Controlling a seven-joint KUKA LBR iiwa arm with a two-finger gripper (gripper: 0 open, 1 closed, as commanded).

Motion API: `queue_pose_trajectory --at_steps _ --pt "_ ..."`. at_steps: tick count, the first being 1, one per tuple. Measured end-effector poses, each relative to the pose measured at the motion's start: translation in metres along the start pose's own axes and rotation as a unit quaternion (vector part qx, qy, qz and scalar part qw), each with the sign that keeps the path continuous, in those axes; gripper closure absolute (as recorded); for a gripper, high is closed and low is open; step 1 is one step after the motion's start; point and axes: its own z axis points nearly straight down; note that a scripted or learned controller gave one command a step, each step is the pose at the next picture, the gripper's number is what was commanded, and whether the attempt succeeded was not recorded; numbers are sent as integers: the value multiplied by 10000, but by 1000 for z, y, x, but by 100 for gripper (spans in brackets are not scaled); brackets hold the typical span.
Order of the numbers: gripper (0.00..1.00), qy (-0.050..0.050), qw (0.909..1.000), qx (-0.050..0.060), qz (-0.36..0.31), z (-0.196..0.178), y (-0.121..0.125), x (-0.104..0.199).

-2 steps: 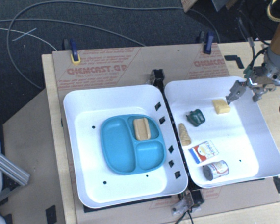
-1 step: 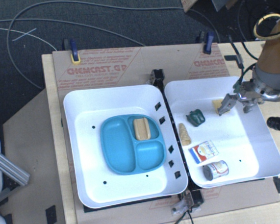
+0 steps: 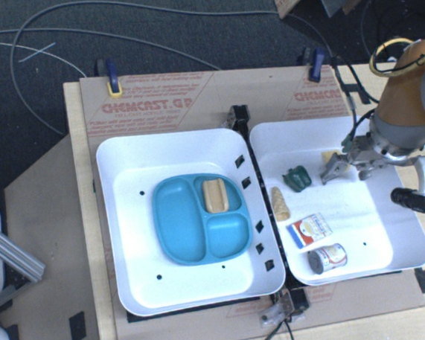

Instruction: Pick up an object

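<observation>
My gripper hangs low over the back of the right bin, open, with only white bin floor between its fingers. A small dark green object lies just left of it, apart from the fingers. A tan oblong piece rests against the bin's left wall. Nearer the front are a red, white and blue packet and a silver can on its side. In the left bin, a blue divided plate holds a tan block in its back right compartment.
The grey arm with its orange band comes in from the right over the right bin's far corner. A black divider with clips runs between the bins. Blue clamps hold the cardboard at the back. Cables trail across the dark floor.
</observation>
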Motion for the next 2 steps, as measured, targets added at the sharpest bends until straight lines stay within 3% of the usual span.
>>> queue_pose_trajectory --at_steps 1,2 --pt "100 -8 10000 -35 0 -15 2 -1" --pt "100 -20 10000 -55 1 -75 -3 5"
